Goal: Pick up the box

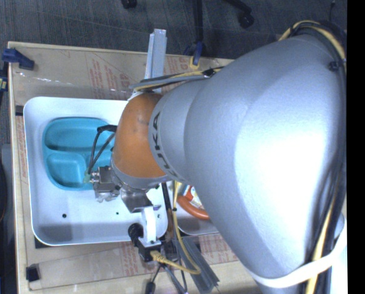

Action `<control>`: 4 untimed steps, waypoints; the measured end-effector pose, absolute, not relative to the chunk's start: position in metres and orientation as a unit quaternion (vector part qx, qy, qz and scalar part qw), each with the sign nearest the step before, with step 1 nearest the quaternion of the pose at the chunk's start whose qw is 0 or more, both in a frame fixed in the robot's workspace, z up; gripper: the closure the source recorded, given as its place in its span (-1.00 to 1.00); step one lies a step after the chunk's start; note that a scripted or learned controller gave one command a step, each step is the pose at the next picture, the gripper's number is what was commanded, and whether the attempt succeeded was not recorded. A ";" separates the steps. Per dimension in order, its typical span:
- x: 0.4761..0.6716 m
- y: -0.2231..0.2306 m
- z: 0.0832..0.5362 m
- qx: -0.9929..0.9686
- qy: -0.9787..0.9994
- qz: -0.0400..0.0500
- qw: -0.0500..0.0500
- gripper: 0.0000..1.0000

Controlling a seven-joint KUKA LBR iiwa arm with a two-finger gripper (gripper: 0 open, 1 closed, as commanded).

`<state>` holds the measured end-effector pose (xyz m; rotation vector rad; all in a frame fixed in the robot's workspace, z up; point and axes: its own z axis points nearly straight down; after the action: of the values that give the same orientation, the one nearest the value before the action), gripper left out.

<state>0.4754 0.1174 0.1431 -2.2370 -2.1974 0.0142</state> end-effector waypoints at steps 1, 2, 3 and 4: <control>0.475 0.117 0.143 -0.713 -0.701 0.004 0.003 -1.00; 0.476 0.118 0.149 -0.711 -0.703 0.008 0.004 1.00; 0.477 0.178 0.250 -0.744 -0.669 0.003 0.001 1.00; 0.481 0.219 0.198 -0.835 -0.550 0.007 0.001 1.00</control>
<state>0.4811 0.2185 0.1976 -2.6216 -1.7256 0.0214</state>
